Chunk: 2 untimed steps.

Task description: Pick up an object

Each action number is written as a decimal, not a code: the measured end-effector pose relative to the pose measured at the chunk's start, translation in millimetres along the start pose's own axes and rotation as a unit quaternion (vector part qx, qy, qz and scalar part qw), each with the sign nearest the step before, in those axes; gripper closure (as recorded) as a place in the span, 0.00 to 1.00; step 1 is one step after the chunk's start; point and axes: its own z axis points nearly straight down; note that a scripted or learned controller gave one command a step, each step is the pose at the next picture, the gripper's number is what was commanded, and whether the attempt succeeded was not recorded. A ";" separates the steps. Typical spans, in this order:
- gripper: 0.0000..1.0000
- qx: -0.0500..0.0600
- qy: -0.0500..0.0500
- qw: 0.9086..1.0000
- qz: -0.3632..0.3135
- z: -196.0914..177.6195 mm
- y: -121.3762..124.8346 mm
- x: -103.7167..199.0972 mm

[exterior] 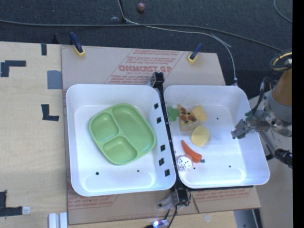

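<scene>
We've got the gripper [239, 129] hovering at the right bin's [247, 167] right rim. Can't tell its state. The carrot [191, 151] sits well apart.

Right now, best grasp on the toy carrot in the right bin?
Grip the carrot across its orange mid-body, coming straight down. It lies flat and slender, running diagonally, so close across the narrow width. The white ball sits close at its lower left, so stay toward the middle; judgement only.
</scene>
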 end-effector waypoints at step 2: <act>1.00 0.000 0.000 1.000 0.000 -100.8 11.2 3.7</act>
